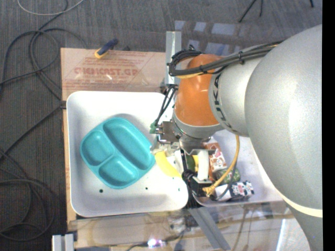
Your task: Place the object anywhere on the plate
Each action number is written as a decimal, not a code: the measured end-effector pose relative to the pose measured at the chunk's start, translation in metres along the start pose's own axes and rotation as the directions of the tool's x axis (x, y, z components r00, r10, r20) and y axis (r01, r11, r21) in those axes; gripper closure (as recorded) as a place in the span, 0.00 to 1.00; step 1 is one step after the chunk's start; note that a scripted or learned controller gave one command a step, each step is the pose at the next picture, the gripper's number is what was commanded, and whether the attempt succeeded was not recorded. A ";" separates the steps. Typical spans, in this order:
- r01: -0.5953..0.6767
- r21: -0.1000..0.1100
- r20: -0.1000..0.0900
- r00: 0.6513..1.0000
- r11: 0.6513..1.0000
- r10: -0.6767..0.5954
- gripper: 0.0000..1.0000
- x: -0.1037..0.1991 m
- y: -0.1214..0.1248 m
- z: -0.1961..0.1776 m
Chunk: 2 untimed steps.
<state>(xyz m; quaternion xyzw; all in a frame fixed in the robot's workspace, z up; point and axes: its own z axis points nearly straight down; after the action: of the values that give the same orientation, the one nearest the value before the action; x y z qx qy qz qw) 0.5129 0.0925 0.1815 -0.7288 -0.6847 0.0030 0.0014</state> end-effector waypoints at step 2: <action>-0.175 -0.003 0.003 0.985 0.985 0.175 1.00 0.014 0.075 -0.029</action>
<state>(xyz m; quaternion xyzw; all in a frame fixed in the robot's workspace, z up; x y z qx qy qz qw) 0.5890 0.1014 0.2097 -0.7862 -0.6179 0.0033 -0.0009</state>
